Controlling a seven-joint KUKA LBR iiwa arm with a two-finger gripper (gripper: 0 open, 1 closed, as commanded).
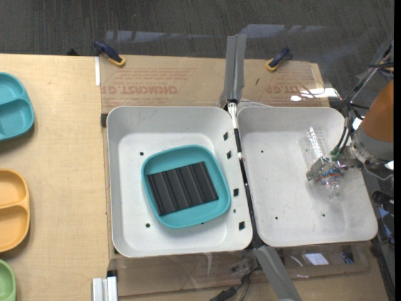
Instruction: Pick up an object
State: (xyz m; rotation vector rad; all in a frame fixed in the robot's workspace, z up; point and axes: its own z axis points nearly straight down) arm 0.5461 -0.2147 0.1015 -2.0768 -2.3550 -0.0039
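Nearest the camera, two white bins sit side by side on brown cardboard (150, 80) that is clamped at its far edge by two blue-and-yellow clips, one (109, 52) on the left and one (277, 59) on the right. Inside the left bin (125, 231) lies a teal tray (184, 187), turned slightly askew, with a dark ribbed insert (182, 188) filling its middle. The right bin (282, 231) holds a clear plastic bottle (315, 144) lying near its right side, hard to make out against the white floor. At the bottom end of the bottle, the gripper (324, 171) is low over the bin floor, and a crumpled, shiny clear shape sits at its tip. Whether its fingers are spread or closed cannot be told, nor whether they have hold of anything. Reaching in from the right, the arm (380, 121) shows its orange band above the grey wrist, with cables running alongside. On the wooden bench (56, 105) to the left, well apart from the bins, rest a teal divided plate (12, 115), an orange one (11, 209) below it, and a green edge (5, 281) at the corner.
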